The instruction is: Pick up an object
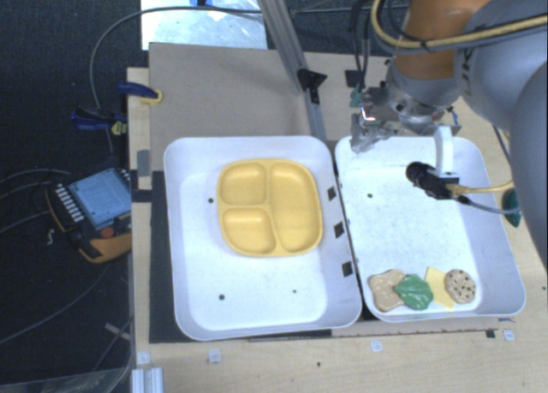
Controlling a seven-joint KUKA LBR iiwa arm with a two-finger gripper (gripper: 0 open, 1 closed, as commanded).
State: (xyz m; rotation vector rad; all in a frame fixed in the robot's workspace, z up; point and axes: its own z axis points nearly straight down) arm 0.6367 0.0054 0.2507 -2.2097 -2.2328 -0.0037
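Observation:
Several small toy food pieces lie together at the near edge of the right bin [488,237]: a tan toast-shaped piece [385,288], a green leafy piece [414,291], a yellow wedge [439,285] and a round chocolate-chip cookie [461,285]. My gripper [366,133] hangs over the far left corner of that bin, well behind the food pieces and apart from them. Nothing shows in its grasp.
The left bin [188,237] holds a yellow divided plate [269,207]. A black fitting with a yellow cable [428,179] hangs from the arm over the right bin. A slanted metal pole [287,32] crosses behind the bins. A handheld device [92,203] and cables lie off the bench at left.

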